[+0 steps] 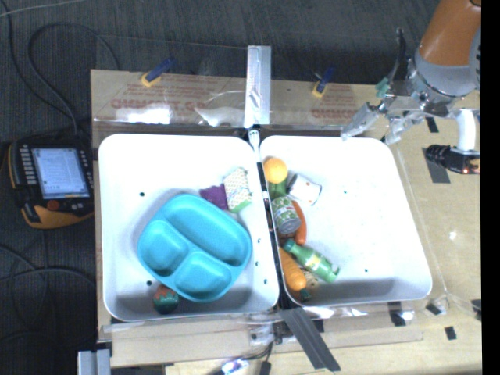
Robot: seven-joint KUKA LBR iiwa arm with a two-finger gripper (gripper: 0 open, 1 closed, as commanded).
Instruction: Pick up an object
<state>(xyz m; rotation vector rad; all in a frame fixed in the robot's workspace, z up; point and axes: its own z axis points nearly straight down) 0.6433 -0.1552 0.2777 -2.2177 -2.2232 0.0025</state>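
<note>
Claw (373, 125) spread apart, gripping nothing, above the back rim of the right bin (375, 209). Green bottle (311, 260) with pale label lying tilted against that bin's left wall, among an orange (274, 169) and other packets. Blue tray (195, 245) in left bin (125, 209).

Grey arm (447, 73) with broad orange band (451, 23) above wrist. Below wrist, metallic gripper (373, 125) with two thin pale fingers (355, 123). Small teal fitting and thin dark cable at gripper base.
</note>
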